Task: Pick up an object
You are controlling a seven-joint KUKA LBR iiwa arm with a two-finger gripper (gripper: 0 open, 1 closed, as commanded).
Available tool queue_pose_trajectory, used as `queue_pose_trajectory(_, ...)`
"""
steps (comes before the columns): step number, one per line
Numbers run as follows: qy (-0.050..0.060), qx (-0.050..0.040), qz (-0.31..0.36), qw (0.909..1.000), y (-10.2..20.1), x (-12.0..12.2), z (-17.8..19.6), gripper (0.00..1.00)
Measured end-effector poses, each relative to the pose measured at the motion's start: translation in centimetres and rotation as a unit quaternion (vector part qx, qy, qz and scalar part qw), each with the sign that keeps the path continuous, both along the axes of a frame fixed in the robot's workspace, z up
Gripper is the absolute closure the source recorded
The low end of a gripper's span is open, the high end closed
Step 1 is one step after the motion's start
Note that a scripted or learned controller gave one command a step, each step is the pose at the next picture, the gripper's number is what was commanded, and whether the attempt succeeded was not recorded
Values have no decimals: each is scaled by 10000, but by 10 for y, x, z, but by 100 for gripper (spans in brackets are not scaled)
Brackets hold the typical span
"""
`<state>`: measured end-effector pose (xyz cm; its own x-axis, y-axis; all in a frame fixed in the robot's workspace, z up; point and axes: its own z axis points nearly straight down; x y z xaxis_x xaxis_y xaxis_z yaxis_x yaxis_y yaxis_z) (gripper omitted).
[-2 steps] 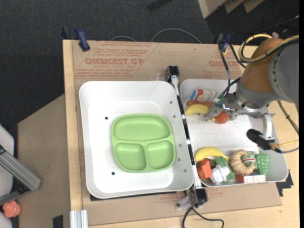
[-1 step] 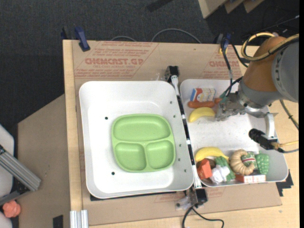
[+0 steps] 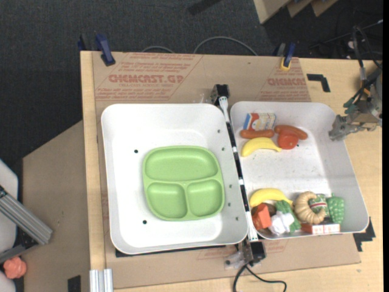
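Fingers (image 3: 336, 132) on the gripper (image 3: 341, 130) look small and blurry at the right side, so I cannot tell if they are spread or pressed together. I see no toy between them. So I think the job is not done yet, and the whole pick is left to do.

Going from the left, the table (image 3: 152, 78) holds two white bins. The left bin (image 3: 115, 123) has one green plate (image 3: 182, 182) lying flat in its middle. The plate has three parts.

The right bin (image 3: 340, 175) sits just beside it, and it holds the toys. Near its top end lie a small box (image 3: 260, 121), a banana (image 3: 260, 146) just under the box, and a red toy (image 3: 290, 136) to the right of them. The middle of this bin is bare. At its bottom end there is a heap packed close: a second banana (image 3: 269, 195), a red block (image 3: 262, 215), a white lump (image 3: 281, 224), a round bun (image 3: 310, 205) and a green toy (image 3: 335, 207). These touch each other, so I think they would be harder to grab one at a time. The toys at the top end lie more apart.

The arm (image 3: 366, 99) comes in from the right. Its gripper hangs over the right rim of the right bin, near the top end. It is up high, I think, and not down among the toys. The red toy is the nearest one to it. To pick something, it must move left over a toy, go down, and close on it.
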<state>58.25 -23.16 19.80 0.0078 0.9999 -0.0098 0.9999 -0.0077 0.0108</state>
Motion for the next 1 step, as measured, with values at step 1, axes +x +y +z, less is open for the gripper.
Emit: queue_pose_trajectory(1,27,48,79,10000,103,23,14,100)
